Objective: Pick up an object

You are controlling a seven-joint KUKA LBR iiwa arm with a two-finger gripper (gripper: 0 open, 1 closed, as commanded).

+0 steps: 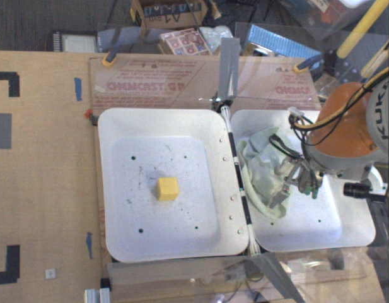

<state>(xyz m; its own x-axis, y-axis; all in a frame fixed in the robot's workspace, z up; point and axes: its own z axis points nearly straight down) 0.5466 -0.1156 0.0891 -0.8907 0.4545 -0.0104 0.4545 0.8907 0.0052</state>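
A fixed camera looks down at a slant on a counter (43, 169) carrying two shallow white bins side by side.

In the left bin (118, 131), a small yellow cube (168, 189) sits alone near the middle of the floor, slightly toward the near edge, well apart from every wall. It looks like light foam or painted wood: stiff enough to pinch, not fragile, with flat opposite faces that offer an easy grip. There is open room on all sides of it.

In the right bin (352, 232), a pale green, crumpled cloth (260, 169) lies against the left wall, bunched toward the far corner. It appears soft, limp and light, so it would drape and slip; a raised fold is the likeliest place to take hold.

The gripper (284, 191) hangs over the cloth's right edge, reaching in from the right. Whether it pinches fabric cannot be told, as cables and the orange-banded wrist crowd it. The bin's right half is bare.
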